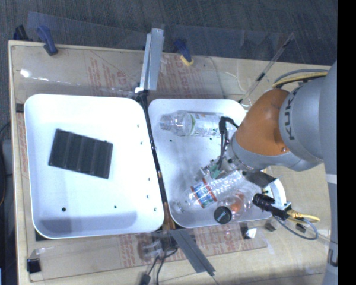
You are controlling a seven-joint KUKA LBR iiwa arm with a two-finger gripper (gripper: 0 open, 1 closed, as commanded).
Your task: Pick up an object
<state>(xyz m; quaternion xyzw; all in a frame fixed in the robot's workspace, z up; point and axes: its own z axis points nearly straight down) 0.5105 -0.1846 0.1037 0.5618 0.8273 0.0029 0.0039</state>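
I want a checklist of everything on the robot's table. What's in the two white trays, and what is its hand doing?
Surface: wooden bench bearing left bin and right bin, side by side.
Job's things: three clear plastic bottles in the right bin: one lying at the top, one with a colourful label, one with a black cap.
Clutter: dark ribbed rectangle lying flat in the left bin.
Hand: hand low over the labelled bottle; grip hidden.
Cables: yellow cable by the arm.
Surroundings: dark carpet.

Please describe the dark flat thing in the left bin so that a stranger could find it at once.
Look at the left bin, far from the arm. Lying flat on its floor is a black ridged panel, rectangular and slightly tilted. Unlike the clear plastic bottles in the right bin, it is dark and opaque.
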